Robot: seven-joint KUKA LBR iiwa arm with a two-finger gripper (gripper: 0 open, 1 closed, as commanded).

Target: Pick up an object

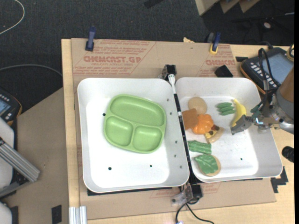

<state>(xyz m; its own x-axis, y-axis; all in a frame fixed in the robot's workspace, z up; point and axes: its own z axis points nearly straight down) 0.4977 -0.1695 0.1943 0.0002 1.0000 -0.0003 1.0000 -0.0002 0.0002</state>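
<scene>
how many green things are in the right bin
3: a green bean bunch near the back by the banana, a green pod toward the front left, and a green leafy piece at the front edge. More may be hidden.

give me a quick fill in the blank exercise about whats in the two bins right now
1. The green divided plate lies in the ____ bin.
2. The green divided plate has ____ compartments.
3. The banana in the right bin is ____ in colour.
4. The gripper hangs over the ____ bin, close to the banana.

Missing words: left; three; yellow; right
</scene>
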